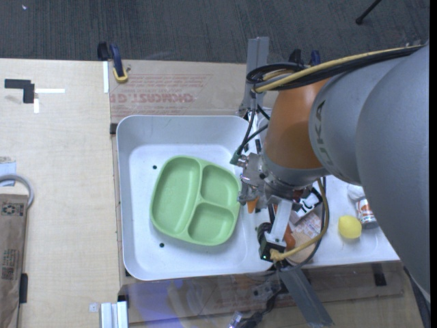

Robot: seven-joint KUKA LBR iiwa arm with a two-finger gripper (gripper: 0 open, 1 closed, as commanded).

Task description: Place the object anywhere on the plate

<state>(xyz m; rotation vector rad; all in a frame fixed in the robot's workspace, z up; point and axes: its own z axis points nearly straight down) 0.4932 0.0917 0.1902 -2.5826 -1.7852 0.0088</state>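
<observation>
Pale green plastic plate (194, 201), three compartments: one long compartment on its left, two smaller ones on its right. It lies flat in the left white bin (136, 183), roughly centred, tilted a little against the bin's walls. All three compartments bare.

Grey arm (369, 121) with orange band (293, 128), entering from the right and crossing over the divide between the two bins. Black and yellow cables run along it.

Claw (251, 198) hangs below the wrist, just beside the plate's right rim, over the inner edge of the left bin. A small orange bit shows at its tip; whether the claw is spread or pinching cannot be told, as the wrist housing covers it.

Right white bin (341, 251), largely hidden under the arm. Contents visible: yellow lemon-like object (349, 227) near the bin's near right part; a small can with red label (366, 212) just beside it on the right; packaged items (304, 224), partly covered by the arm.

Light wooden table (54, 183) carries the bins; brown paper bag (12, 251) at far left.
</observation>
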